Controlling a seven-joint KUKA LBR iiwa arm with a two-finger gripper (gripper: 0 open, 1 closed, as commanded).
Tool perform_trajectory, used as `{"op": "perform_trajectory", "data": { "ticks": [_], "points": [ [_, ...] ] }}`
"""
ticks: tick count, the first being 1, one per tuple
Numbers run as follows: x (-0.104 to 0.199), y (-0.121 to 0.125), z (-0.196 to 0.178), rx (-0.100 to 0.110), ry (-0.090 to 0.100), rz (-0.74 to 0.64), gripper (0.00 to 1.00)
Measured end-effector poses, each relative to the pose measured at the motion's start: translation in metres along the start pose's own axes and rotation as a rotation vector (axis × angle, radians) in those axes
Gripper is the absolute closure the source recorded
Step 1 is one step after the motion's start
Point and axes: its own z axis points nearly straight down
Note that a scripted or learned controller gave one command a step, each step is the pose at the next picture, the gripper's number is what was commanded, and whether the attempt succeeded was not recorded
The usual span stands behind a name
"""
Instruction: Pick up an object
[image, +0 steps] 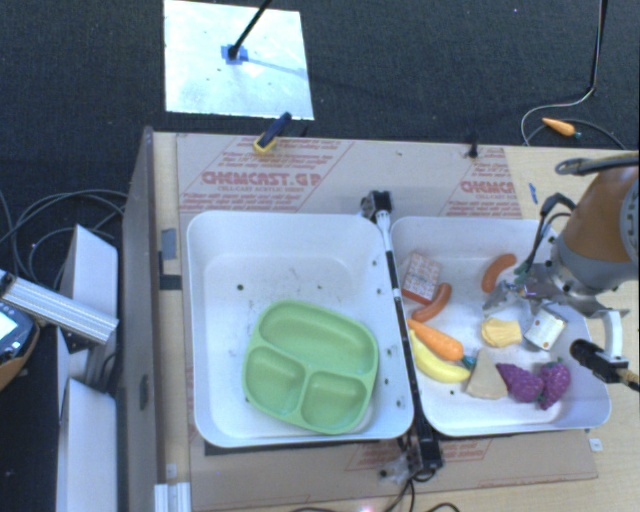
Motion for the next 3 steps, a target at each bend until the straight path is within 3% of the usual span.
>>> {"op": "perform_trajectory", "data": {
  "ticks": [1, 2, 3],
  "points": [
    [-0.002, 0.072, 0.0, -0.003, 0.0, -0.003, 0.0],
    [0.013, 0.006, 0.0, 0.0, 0.001, -0.001, 0.0],
    [0.015, 0.075, 0.001, 0.004, 0.002, -0.001, 0.0]
  ]
}}
